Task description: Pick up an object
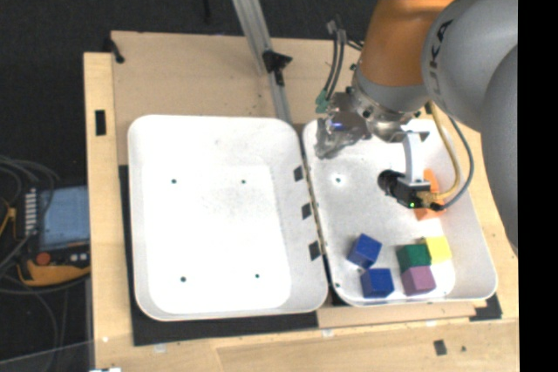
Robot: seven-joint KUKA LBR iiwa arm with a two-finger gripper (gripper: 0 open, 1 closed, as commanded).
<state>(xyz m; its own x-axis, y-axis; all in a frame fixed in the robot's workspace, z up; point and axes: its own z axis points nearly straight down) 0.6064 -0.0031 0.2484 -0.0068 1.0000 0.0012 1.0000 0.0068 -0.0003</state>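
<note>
Five small cubes sit clustered at the lower end of the right bin (462,222): two blue cubes (365,250) (377,282), a green cube (414,257), a yellow cube (438,249) and a purple cube (419,279), all matte, with sharp corners. My hand (331,135) hangs at the upper left corner of that bin, close to the rim it shares with the left bin (157,179); I cannot tell its grip. Smooth white floor lies open between hand and cubes.

Two blue cubes (364,250) (377,282), a green cube (413,256), a yellow cube (438,249) and a purple cube (419,279) lie in a white bin (462,222). The other bin (157,144) is white too. The worktop (174,65) is pale tan, and the arm (462,48) is grey with an orange band.
</note>
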